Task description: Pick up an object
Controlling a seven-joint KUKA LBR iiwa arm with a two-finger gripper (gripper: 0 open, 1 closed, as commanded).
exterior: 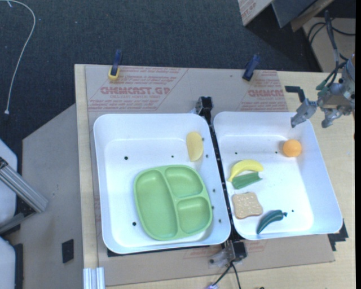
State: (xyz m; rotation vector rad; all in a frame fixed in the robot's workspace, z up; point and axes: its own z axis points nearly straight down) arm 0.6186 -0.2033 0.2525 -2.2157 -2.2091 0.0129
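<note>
Gripper [313, 117] hovers over the right bin's [327, 186] far right corner, fingers spread, nothing between them. Nearest target is the orange [292, 148], just below and left of the fingertips, loose on the bin floor. Banana [246, 167], green pod [246, 180], toast [246, 205] and dark pepper [271, 220] sit farther down the same bin. Left bin [107, 169] holds a green tray [169, 200] and yellow piece [194, 145]. Likely lining up over the orange; round, may roll.

A dark blue-grey carpet [169, 31] covers the floor. On it stands the pale wooden desk [62, 169], topped with a printed brown cardboard sheet [169, 84]. A thin white cable [22, 45] trails across the carpet at upper left. Cardboard boxes [254, 8] sit at upper right.
</note>
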